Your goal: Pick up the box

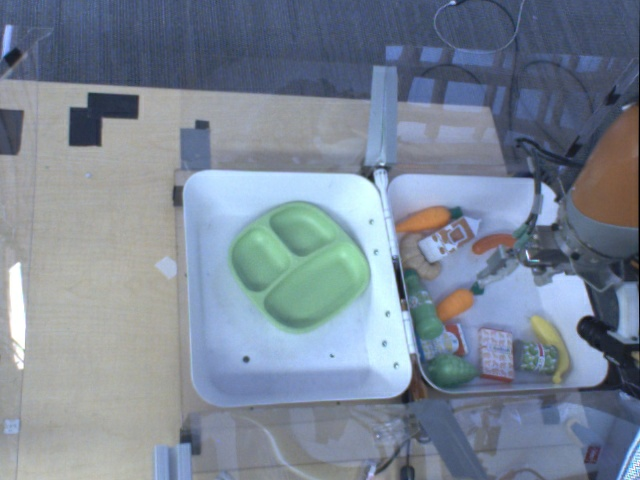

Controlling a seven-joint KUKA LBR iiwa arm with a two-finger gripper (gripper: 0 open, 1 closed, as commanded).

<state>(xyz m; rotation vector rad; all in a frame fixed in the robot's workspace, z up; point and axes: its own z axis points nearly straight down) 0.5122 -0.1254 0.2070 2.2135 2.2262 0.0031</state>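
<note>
Box being approached in the right bin (520,193)

The hand (490,271), spread and empty, is being hung right of centre, well above the box (496,353) at lower right, for a descent.

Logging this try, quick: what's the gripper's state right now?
Gripper: fingers open, holding nothing, low over the right bin near the small carrot.

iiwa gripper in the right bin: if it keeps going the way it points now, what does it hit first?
The gripper points toward the view's lower left. The first thing in that line looks like the small carrot just past its tips, with the green bottle behind. Height above the carrot is unclear from this slant, so it may pass over.
</note>
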